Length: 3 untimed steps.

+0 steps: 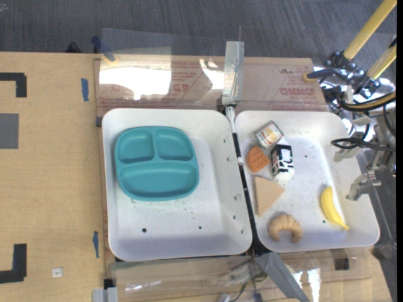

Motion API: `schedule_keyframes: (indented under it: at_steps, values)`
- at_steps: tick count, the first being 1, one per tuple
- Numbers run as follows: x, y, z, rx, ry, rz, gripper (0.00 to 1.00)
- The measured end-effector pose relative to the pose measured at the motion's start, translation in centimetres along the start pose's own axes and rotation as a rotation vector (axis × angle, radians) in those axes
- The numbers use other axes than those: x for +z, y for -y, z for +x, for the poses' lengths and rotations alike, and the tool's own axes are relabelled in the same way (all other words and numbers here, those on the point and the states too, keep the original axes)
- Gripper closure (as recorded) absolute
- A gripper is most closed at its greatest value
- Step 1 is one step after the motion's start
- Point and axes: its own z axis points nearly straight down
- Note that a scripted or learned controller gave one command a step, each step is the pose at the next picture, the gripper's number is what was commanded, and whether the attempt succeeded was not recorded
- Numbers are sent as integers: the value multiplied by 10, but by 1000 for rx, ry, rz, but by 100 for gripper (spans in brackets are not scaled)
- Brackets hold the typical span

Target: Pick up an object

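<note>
The right bin (315, 241) holds several small objects. A yellow banana (332, 207) lies near its right wall, and a tan croissant (285, 226) sits at the front. A beige triangular slice (267, 194) rests by the bin's left wall. Behind it are an orange round piece (257, 159), a black-and-white item (283, 161) and a small tan-and-white box (269, 133). My gripper (367, 176) hangs at the right rim of this bin, right of and slightly behind the banana, with nothing visibly in it.
The left bin (170, 231) carries a teal divided plate (156, 162). A dark divider (242, 181) runs between the two bins. Cables and yellow bars (371, 24) crowd the back right corner. Brown board (44, 168) lies to the left.
</note>
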Motion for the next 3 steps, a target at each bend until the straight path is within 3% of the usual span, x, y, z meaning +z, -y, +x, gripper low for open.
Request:
schedule_keyframes:
  at_steps: [1,2,3]
  values:
    - [155,4,-27,-82,8,3,0]
    - [143,2,-30,-84,19,6,100]
    - [42,-43,-47,233,7,0,100]
